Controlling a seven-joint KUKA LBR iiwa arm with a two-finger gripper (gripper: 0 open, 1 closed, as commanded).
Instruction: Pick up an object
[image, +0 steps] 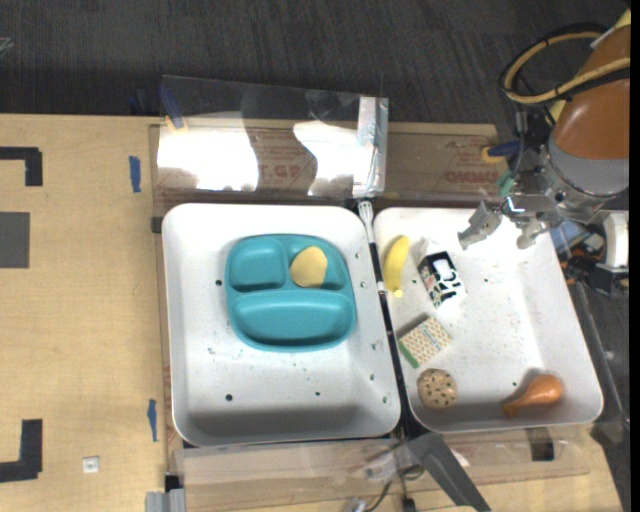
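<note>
— What do we see of the pincer (503, 227)?

— We see it at two o'clock in the view, over the far edge of the right bin (520, 300). Its two fingers (478, 228) are spread apart, with nothing between them.

— And the things we could pick up?

— In the right bin we count a banana (397, 263) at ten o'clock, just beside the left wall, and a black-and-white packet (442, 279) close at its three o'clock. A checkered card (425, 341) lies toward the middle-left, a round cookie (436, 387) at seven o'clock, and an orange pear-shaped piece (535, 393) at five o'clock.

— The left bin (200, 330)?

— We see a teal tray (290, 305) at its centre, with a yellow lump (309, 266) in the tray's compartment at two o'clock.

— Is the pincer touching anything?

— No, we see it apart from every object; the packet lies nearest, at its eight o'clock.
</note>
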